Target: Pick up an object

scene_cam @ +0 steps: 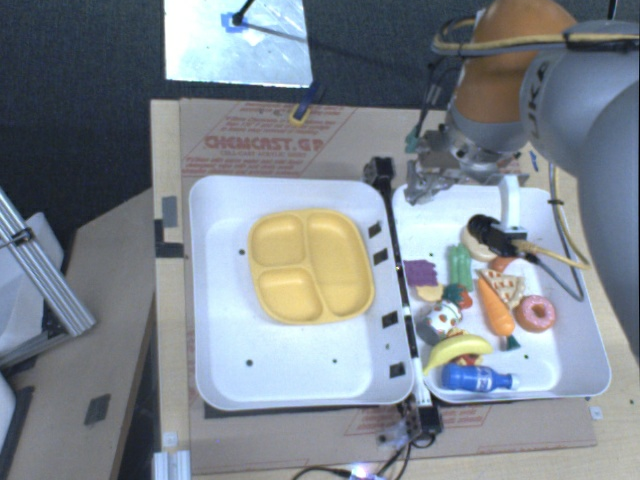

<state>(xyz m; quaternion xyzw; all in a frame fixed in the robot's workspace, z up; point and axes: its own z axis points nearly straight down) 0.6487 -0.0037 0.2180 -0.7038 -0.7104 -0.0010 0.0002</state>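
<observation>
Tool (425, 183) above right bin (590, 368), carrot (494, 306), banana (457, 350)

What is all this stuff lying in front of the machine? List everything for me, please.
Bins: two, white, side by side on the bench; left bin, right bin.
Divided plate: one, yellow, three compartments, in the left bin.
Banana: one, yellow, near edge of the right bin.
Bottle: one, blue with white cap, lying beside the banana.
Carrot: one, orange, middle of the right bin.
Doughnut: one, pink, right of the carrot.
Green piece: one, left of the carrot.
Purple piece: one, by the bins' shared edge.
Arm: one, grey with orange band, reaching from the right.
Gripper: one, above the right bin's far corner.
</observation>
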